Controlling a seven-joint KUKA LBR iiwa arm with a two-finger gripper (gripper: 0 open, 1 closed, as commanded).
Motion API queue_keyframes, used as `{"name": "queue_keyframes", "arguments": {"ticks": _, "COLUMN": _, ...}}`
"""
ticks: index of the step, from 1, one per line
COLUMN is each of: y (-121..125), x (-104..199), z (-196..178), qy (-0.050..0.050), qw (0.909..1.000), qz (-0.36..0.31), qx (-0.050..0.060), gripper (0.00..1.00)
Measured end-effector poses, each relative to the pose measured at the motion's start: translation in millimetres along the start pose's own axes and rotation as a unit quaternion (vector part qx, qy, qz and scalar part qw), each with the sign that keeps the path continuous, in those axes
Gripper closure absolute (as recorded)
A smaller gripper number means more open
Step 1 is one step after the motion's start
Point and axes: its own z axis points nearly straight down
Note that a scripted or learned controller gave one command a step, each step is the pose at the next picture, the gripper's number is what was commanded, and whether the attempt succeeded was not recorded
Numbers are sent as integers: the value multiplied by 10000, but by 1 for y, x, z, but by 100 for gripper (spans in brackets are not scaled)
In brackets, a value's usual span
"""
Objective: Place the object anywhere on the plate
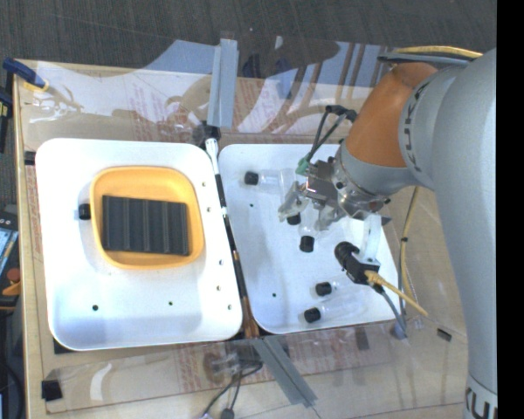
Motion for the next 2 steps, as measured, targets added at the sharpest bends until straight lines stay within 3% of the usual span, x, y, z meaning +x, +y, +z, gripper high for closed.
{"name": "queue_keyframes", "arguments": {"ticks": 1, "y": 36, "x": 41, "z": -6, "qy": 0, "qw": 9997, "qz": -263, "qx": 5, "gripper": 100}}
{"name": "queue_keyframes", "arguments": {"ticks": 2, "y": 18, "x": 138, "z": -33, "qy": -3, "qw": 9894, "qz": -1450, "qx": -4, "gripper": 100}}
